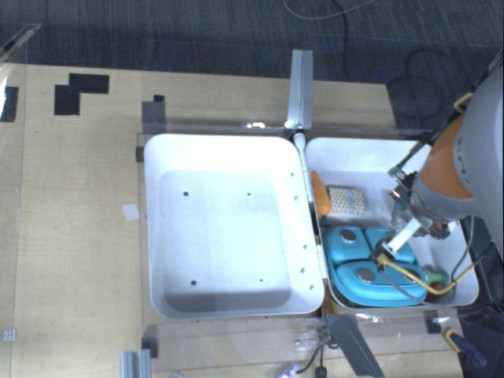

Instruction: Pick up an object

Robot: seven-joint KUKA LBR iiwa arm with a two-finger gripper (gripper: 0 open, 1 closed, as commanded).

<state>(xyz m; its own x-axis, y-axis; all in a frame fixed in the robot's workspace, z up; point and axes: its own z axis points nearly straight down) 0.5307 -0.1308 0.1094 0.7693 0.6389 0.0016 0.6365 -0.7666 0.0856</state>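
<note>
Right bin, mid-pick: my gripper (409, 215) hangs low over the right bin (370, 150), just above the near edge of the blue tub (346, 264). From this angle I cannot tell whether the gripper is open or closed, and nothing visibly sits in its grasp.

The tub is the likeliest target. It lies in the bin's front half, against the dividing wall. It is glossy moulded plastic, rounded and humped, with two shallow hollows on top. I judge that slick curves like these will squirt out of a pinch, so the grip should close across a rim or ridge rather than the dome, and descend straight.

Behind the tub lies a sponge (345, 201), flat, speckled yellow, probably soft and forgiving. An orange stick (319, 195) lies along the divider, too close to the wall for an easy approach. A small green piece (437, 275) sits at the tub's right end.
</note>
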